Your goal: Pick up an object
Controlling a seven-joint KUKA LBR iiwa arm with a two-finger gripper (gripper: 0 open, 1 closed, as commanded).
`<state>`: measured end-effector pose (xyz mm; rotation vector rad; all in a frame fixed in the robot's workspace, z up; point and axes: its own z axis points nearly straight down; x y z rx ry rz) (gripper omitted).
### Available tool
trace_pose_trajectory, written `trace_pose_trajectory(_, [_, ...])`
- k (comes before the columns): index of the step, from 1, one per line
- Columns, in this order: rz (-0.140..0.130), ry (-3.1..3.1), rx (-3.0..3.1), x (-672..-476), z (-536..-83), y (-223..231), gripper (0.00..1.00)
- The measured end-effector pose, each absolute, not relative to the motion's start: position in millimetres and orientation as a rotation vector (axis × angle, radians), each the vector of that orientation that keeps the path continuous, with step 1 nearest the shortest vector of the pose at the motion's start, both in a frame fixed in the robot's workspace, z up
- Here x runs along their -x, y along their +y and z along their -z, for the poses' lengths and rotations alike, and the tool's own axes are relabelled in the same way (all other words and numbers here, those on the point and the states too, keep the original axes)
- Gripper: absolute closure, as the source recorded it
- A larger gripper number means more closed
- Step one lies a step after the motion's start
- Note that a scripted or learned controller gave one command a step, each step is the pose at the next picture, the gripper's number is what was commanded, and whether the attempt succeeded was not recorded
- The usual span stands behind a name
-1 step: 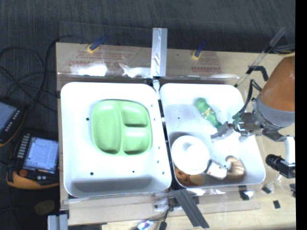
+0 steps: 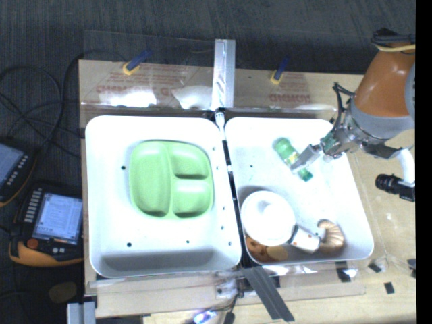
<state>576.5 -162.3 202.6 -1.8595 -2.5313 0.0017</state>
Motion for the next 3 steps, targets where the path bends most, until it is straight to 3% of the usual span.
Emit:
trace_pose_trajectory(1, [-0.004, -2.563, 1.818, -602.9, -183, -176, 0.00])
trace_pose_trajectory(2, [0.002, -2.595, 1.791, -632.1, -89, -175, 0.00])
trace_pose_trajectory(3, [0.002, -2.595, 1.791, -632.1, -89, -175, 0.00])
